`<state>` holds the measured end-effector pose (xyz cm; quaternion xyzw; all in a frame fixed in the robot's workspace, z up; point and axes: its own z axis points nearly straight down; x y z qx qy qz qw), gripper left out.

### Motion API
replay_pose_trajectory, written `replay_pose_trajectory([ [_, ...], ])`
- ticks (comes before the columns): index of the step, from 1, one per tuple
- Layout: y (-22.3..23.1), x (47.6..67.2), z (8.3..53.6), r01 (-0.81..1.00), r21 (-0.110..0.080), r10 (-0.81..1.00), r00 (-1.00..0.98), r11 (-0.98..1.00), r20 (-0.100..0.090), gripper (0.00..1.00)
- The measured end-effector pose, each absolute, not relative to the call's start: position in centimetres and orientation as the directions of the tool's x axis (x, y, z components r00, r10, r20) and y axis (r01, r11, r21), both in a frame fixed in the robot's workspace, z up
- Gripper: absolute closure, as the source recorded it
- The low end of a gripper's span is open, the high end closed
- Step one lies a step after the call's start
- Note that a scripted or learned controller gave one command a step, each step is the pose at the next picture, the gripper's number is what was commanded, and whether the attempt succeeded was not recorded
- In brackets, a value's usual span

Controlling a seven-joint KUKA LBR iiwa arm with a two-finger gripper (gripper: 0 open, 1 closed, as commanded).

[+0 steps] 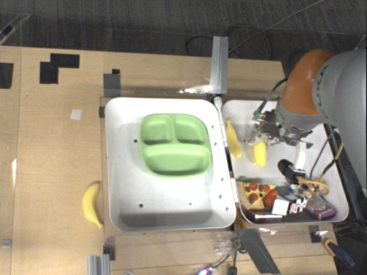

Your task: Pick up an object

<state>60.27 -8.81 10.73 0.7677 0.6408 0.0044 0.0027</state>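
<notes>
Yellow corn cob (pixel 260 153) lies in the right bin (pixel 342 183), just below my gripper (pixel 268 132); whether my gripper is open or closed cannot be told. Left bin (pixel 114 171) holds a green divided plate (pixel 174 143).

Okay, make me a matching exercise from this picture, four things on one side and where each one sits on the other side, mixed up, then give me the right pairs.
Things:
1. green divided plate
2. banana
3. pizza slice toy
4. gripper

Places:
A. on the wooden bench, outside the bins, by the left bin's lower left corner
B. in the right bin, near its front edge
C. in the middle of the left bin
D. over the right bin, just above a small yellow object

Pairs: 1-C, 2-A, 3-B, 4-D
</notes>
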Motion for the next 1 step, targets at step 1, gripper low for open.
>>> replay_pose_trajectory([
  [1, -3.98, 60.90, 21.61, 0.995, 0.006, 0.996, 0.095, -0.095, 0.002, 1.00],
])
